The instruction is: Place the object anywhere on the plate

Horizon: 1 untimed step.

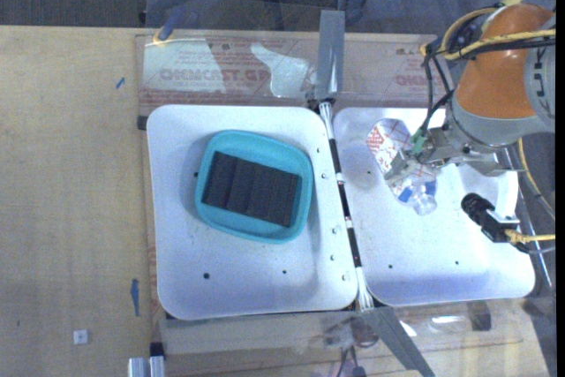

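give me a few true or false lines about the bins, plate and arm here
1. The plate sits in the left bin. True.
2. A dark rectangular block already lies on the plate. True.
3. The gripper is over the left bin. False: it is over the right bin, near its upper left part.
4. The plate is red. False: it is teal blue.
5. A crumpled clear wrapper and a red-and-white packet lie in the right bin by the gripper. True.
6. The arm's band above the wrist is green. False: it is orange.
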{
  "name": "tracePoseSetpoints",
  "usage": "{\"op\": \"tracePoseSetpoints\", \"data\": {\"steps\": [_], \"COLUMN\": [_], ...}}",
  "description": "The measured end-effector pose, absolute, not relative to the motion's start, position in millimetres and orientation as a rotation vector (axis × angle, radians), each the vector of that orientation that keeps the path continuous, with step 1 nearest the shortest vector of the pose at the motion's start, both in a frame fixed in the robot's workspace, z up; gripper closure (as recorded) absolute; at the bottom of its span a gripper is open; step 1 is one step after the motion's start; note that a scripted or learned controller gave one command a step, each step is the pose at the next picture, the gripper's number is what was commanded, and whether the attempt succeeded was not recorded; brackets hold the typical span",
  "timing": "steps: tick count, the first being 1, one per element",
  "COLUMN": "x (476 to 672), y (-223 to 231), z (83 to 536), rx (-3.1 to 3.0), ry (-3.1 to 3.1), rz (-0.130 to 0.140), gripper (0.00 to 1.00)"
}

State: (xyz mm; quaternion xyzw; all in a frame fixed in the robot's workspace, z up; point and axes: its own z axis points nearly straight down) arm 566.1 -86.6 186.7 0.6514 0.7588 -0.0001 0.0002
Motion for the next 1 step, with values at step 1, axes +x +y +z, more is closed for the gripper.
{"op": "tracePoseSetpoints", "data": {"steps": [1], "x": [566.3], "y": [-86.6], "z": [187.1], "rx": [2.046], "ry": [2.383], "rz": [0.001], "gripper": [0.0]}}
